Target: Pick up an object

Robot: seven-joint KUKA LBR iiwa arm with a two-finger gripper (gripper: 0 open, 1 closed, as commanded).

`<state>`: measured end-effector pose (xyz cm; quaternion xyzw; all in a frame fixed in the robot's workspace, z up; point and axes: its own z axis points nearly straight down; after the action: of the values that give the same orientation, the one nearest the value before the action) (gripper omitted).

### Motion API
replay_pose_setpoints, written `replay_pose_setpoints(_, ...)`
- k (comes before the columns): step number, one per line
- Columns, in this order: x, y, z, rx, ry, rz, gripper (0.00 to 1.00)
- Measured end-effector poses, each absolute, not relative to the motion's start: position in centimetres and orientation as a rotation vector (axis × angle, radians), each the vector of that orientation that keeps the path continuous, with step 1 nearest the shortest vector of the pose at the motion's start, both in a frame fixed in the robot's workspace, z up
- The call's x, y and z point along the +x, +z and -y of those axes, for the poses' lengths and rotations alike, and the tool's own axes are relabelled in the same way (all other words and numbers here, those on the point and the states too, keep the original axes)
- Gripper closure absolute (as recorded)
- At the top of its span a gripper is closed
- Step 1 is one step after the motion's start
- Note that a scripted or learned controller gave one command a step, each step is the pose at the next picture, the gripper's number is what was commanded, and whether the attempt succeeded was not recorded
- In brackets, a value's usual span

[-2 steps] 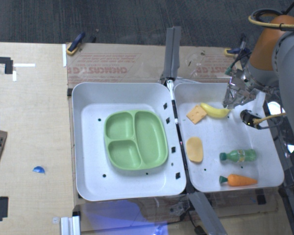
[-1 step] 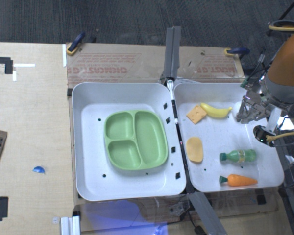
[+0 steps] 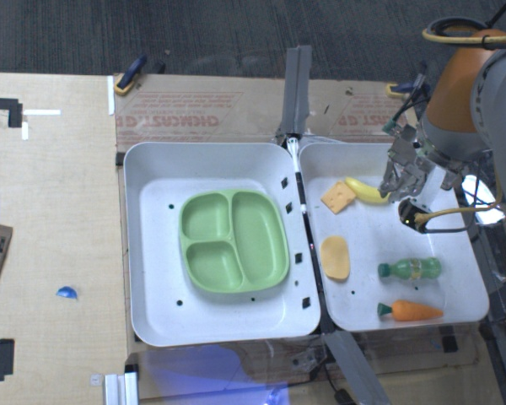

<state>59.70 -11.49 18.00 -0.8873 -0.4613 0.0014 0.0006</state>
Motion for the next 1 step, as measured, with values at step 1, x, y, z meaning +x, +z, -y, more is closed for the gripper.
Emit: replay_pose_setpoints(1,60.44,16.74,11.43,-2.739,0.007,1.536,1.0)
